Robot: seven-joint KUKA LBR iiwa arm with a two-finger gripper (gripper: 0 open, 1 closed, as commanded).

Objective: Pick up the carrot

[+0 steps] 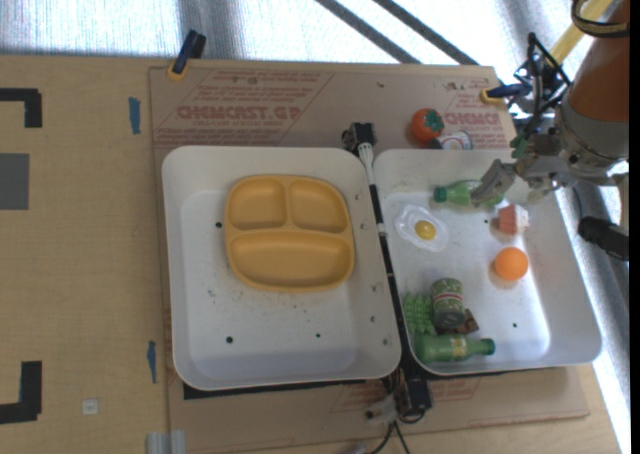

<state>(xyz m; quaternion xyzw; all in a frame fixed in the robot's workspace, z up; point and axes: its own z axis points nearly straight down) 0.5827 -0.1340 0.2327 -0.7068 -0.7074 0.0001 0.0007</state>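
My gripper (516, 192) hangs over the far right part of the right bin (570, 342), its two grey fingers spread apart with nothing between them. Just below it lies a small orange-pink and white piece (510, 220), possibly the carrot; I cannot tell for sure. A green item (453, 193) lies next to the left finger (490, 184). An orange ball (511, 264) rests a little nearer the front.
The right bin also holds a toy fried egg (422, 227), a can (451, 304), a leafy green piece (415, 314) and a green bottle (455, 348). A yellow divided plate (290, 232) lies in the left bin (200, 342). A tomato (426, 126) sits behind the bins.
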